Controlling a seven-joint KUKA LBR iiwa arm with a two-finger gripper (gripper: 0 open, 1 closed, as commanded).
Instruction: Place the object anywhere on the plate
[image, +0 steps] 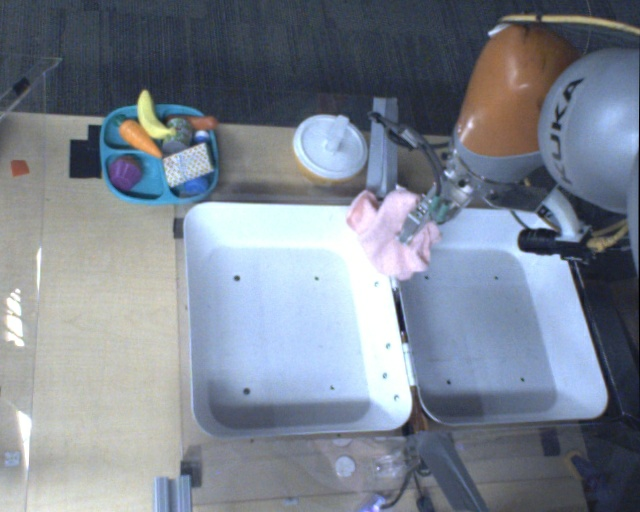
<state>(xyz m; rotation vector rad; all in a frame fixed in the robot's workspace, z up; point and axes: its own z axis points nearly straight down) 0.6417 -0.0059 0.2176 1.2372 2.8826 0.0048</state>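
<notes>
A crumpled pink cloth (383, 238) hangs over the far end of the seam between the two bins. My gripper (421, 217) comes in from the right and is shut on the cloth's right side, its fingertips buried in the folds. The blue divided plate (112, 188) sits on the bench at the far left, beyond the left bin's corner. It holds a toy banana (152, 116), a carrot (139, 137), a purple piece (125, 172) and a speckled sponge (189, 163).
The left white bin (290, 415) and the right white bin (560, 400) lie side by side. A white lidded cup (331, 147) stands behind the left bin. A grey post (380, 140) rises beside it, close to the cloth.
</notes>
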